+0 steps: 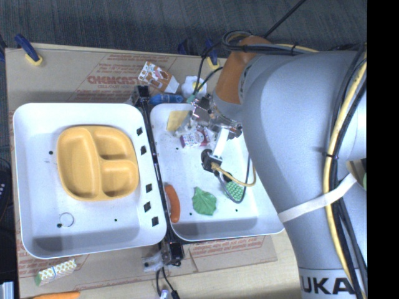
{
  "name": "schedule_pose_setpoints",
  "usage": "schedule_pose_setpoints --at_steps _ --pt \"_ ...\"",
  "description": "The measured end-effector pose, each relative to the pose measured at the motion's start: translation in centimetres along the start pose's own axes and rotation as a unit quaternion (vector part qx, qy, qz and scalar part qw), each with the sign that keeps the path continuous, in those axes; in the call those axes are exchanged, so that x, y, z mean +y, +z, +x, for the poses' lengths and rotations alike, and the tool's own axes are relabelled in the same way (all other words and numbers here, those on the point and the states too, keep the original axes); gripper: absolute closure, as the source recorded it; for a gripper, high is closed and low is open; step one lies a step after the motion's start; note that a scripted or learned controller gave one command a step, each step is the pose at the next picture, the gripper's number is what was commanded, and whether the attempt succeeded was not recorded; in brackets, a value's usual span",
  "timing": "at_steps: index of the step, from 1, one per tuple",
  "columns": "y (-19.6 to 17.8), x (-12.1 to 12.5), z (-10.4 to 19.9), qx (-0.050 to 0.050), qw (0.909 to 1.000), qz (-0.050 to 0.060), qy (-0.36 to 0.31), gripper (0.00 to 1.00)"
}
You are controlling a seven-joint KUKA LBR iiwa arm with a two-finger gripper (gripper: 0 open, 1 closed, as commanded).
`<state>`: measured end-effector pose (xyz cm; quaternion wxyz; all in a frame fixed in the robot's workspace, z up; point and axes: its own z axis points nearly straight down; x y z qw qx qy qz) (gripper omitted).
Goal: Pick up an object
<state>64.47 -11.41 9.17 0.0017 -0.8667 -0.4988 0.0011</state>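
The big grey arm (pixel 299 136) reaches over the right bin (pixel 249 224). Its claw (pixel 201 118) hangs low near the top of that bin, by a yellow block (pixel 176 120) and some small wrappers (pixel 194 138). I cannot tell if the claw is gripping. A green leaf (pixel 204 202) and an orange carrot (pixel 173 204) lie lower down. A yellow tray (pixel 98 162) sits in the left bin (pixel 34 185).

You see two bins of smooth white plastic, the left bin (pixel 37 167) and the right bin (pixel 249 220), both with a soft sheen. The yellow tray (pixel 93 164) looks like matt moulded plastic. The worktop (pixel 112 73) is covered in printed brown cardboard, dull and flat. The arm (pixel 299 136) has a smooth, satin grey shell. The green leaf (pixel 204 202) looks crinkled.
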Motion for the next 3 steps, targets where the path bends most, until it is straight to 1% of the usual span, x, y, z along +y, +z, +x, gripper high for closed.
schedule_pose_setpoints --at_steps 1,2,3 --pt "-0.6 -6.9 -1.4 0.000 0.9996 0.001 0.029 0.00" --pt "0.0 -2.9 0.8 0.000 0.9969 0.000 0.078 0.00" --pt "-1.3 -6.1 -1.6 -0.001 0.9939 0.001 0.110 0.00"
